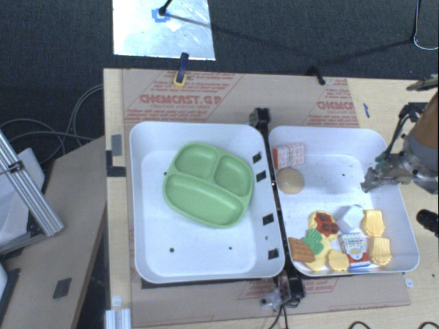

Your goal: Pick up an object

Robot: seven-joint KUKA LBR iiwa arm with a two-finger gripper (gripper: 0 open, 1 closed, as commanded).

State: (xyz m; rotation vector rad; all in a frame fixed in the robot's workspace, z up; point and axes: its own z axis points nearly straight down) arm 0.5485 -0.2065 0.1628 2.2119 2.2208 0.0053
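Tabletop [226,91]: tan board, red lettering printed across the far part.
Left bin [199,204]: white, lying on tabletop.
Right bin [343,208]: white, touching left bin.

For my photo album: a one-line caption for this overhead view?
Robot gripper above right bin of toy food; green plate in left bin.

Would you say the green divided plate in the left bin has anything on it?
Empty. All three compartments of the green plate show bare green, and the toy food lies in the right bin.
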